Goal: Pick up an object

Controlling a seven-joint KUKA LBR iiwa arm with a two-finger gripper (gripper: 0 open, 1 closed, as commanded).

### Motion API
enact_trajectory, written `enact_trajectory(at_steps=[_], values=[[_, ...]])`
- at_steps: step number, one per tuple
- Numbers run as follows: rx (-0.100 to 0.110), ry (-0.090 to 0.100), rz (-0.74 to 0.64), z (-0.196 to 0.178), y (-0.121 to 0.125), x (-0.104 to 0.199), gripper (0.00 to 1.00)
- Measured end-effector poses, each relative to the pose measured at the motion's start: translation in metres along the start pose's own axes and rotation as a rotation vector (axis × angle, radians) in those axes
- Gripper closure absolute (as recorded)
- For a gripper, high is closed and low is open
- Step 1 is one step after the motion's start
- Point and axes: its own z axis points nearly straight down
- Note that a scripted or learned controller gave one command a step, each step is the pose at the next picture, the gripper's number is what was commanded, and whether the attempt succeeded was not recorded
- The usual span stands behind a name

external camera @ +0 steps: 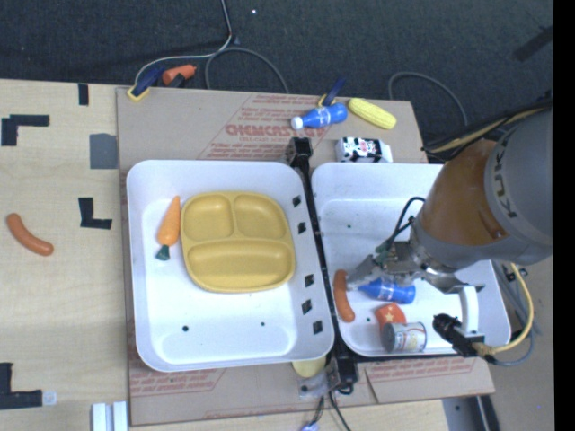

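Broadly, the surface point(54, 178) carries two white bins, the left bin point(153, 326) and the right bin point(359, 191), touching along a black divider. The arm point(490, 196) enters from three o'clock and bends over the right bin. A yellow divided plate point(238, 241) lies in the left bin, with a carrot point(169, 221) just beside it at nine o'clock. The gripper point(388, 263) sits low in the right bin, directly above a blue bottle point(388, 290); whether its grip is spread or closed cannot be told. At nine o'clock of the bottle lies an orange sausage point(342, 296); at six o'clock, a red piece point(390, 313) and a small jar point(404, 336).
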Motion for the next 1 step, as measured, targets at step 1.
enact_trajectory(at_steps=[1], values=[[-0.008,0.000,0.000,-0.0882,0.0439,-0.0658,0.00]])
